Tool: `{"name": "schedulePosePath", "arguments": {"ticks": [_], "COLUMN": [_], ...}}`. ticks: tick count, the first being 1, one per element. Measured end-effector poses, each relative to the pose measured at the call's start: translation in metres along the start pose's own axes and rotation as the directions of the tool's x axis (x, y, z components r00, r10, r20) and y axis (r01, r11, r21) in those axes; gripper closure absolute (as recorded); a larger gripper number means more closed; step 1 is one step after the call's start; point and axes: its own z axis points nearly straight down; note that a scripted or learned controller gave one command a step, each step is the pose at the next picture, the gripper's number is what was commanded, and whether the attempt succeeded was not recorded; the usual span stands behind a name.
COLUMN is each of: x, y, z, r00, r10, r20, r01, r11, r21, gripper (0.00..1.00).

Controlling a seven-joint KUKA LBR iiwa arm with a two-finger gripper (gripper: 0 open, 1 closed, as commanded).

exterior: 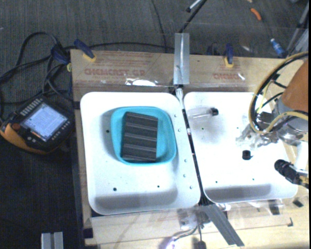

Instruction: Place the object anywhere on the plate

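On the wooden bench point(119, 69), the blue square plate point(168, 139) already bore the dark ribbed block point(140, 136), so placing looked done, needing only that the grey arm point(302, 90), well right of the plate with jaws I could not read, keep clear.

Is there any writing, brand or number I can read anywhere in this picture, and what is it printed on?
Red lettering on the cardboard sheet behind the left bin: too blurred to read.
Red lettering on the cardboard behind the right bin: too blurred to read.
Lit screen of the handheld controller on the floor: too small to read.
Blue plate and dark ridged block: no writing.
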Motion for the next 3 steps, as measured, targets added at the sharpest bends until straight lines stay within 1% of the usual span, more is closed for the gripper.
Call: {"name": "schedulePosePath", "arguments": {"ticks": [1,2,3], "x": [0.0,0.054,0.02], "y": [0.0,-0.044,-0.033], "z": [0.0,0.077,0.019], "r00": [1.0,0.999,0.821], "r10": [0.0,0.045,-0.571], "r20": [0.0,0.001,0.002], "r01": [0.0,-0.045,0.571], "r11": [1.0,0.999,0.821], "r21": [0.0,0.003,-0.001], "gripper": [0.0,0.0,0.0]}}
